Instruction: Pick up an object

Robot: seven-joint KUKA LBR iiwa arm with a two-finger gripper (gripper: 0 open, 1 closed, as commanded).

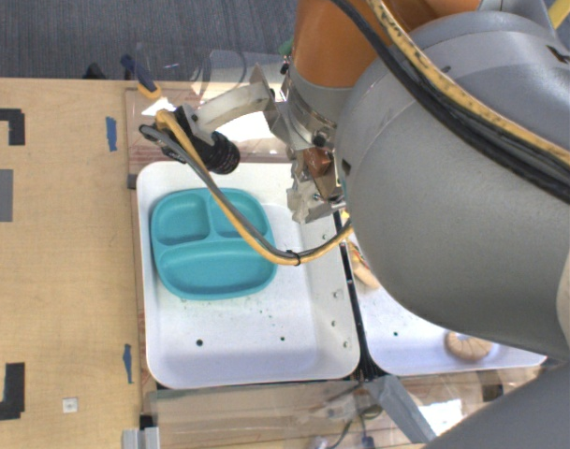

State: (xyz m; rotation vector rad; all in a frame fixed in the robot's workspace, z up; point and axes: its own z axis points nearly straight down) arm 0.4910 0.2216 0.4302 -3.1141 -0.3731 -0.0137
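Hovering gripper (303, 204), grip state unclear | teal tray (210, 243) near left bin (238, 349) back-left edge

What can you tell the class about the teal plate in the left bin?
The teal plate is a rounded-corner divided dish that looks like smooth plastic, with two small sections on the far side and one long section nearer the camera. It lies flat and upright in the left bin, toward its far left. A yellow cable crosses above it.
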